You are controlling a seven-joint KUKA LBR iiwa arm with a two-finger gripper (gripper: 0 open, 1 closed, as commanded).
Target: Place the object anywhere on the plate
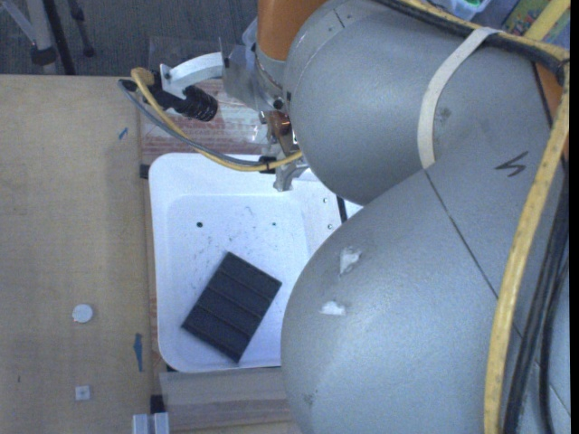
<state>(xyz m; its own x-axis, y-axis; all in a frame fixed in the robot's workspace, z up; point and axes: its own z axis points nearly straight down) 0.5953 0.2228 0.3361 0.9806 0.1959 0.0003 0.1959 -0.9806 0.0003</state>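
gripper (282,174) is hovering at the white bin's (172,242) far edge, opening impossible to tell, while the dark ribbed block (232,306) is lying flat inside, looking stiff, light, best pinched across its short sides.

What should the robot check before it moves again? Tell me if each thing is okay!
1. Dark ridged block in plain sight: ok, it lies flat in the white bin.
2. Block held by the gripper: not ok, it rests alone on the bin floor.
3. Gripper location: cannot tell, the grey arm covers that part of the bench.
4. Plate location: cannot tell, no plate can be made out.
5. Space around the block: ok, bare bin floor on its upper and left sides.
6. Yellow cable: ok, it hangs apart from the block.
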